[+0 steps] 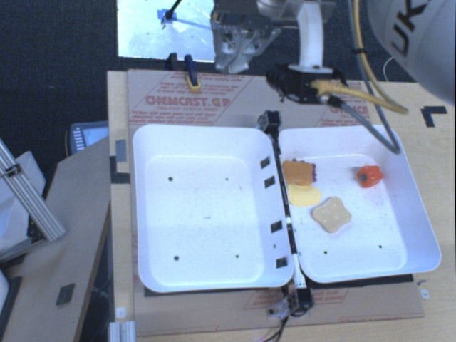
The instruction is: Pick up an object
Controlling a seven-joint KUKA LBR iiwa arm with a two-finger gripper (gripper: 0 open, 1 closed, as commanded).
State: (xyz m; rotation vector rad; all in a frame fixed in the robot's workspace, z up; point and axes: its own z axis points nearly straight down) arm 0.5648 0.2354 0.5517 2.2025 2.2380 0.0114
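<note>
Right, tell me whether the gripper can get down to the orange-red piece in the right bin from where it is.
Probably yes: the orange-red piece lies apart from the other items, nothing covers it, and the gripper hangs above the bench behind the bins.

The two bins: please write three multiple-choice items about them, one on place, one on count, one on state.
1. Which bin holds the food pieces?
A. the left one
B. the right one
C. both

2. How many pieces lie there?
A. two
B. four
C. six

3. Where is the gripper?
A. above the bench, beyond the bins
B. down inside a bin
C. resting on the toast

Key: 1 B, all pieces lie right of the divider. 2 B: sandwich, yellow slice, toast, red pepper. 3 A, it hangs above the board's far edge.
</note>
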